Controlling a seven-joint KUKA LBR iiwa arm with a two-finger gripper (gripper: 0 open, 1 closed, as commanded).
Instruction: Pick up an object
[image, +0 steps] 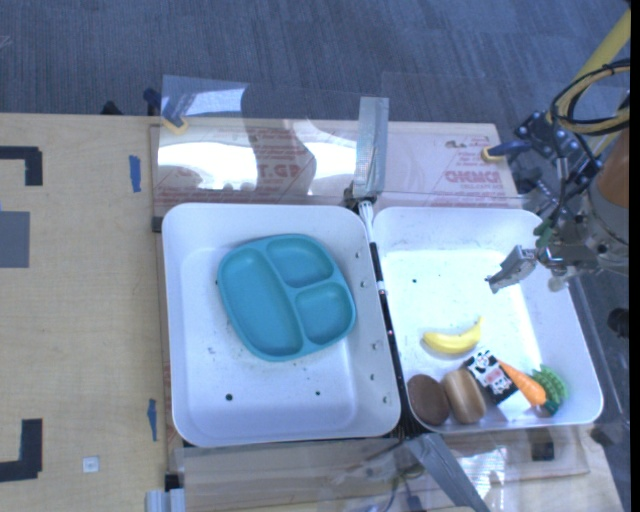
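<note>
Yellow banana lies in the right bin, with 2 brown buns, a small carton and a carrot near its front wall. Above, the gripper hangs released, grasping nothing. Left bin carries a blue divided plate.

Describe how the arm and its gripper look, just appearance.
The arm enters from the right: grey metal with an orange patch at the frame edge, and yellow and black cables looping above it. The gripper is grey, with slim metal fingers.
</note>
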